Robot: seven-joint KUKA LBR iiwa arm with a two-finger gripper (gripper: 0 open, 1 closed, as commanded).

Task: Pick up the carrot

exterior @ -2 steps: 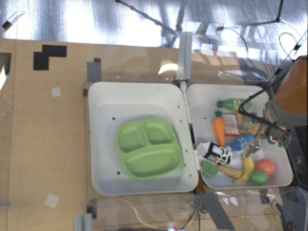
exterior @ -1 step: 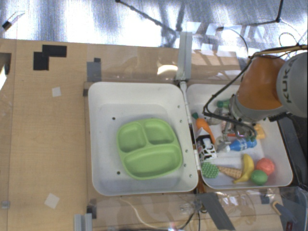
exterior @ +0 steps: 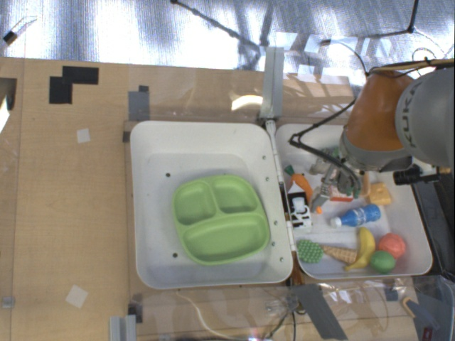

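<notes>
The grey arm (exterior: 434, 119) came into the view from the right side and reached to the left. Its thick upper part was at the right edge, and the orange band (exterior: 377, 112) sat just above the wrist. From the band, the wrist pointed down and a little to the left. The gripper (exterior: 328, 190) hung low under the wrist. A thin black cable (exterior: 320, 130) ran in a loop from the wrist's left side toward the gripper.

Glossy plastic bins (exterior: 156, 190), wooden bench (exterior: 64, 212)
</notes>
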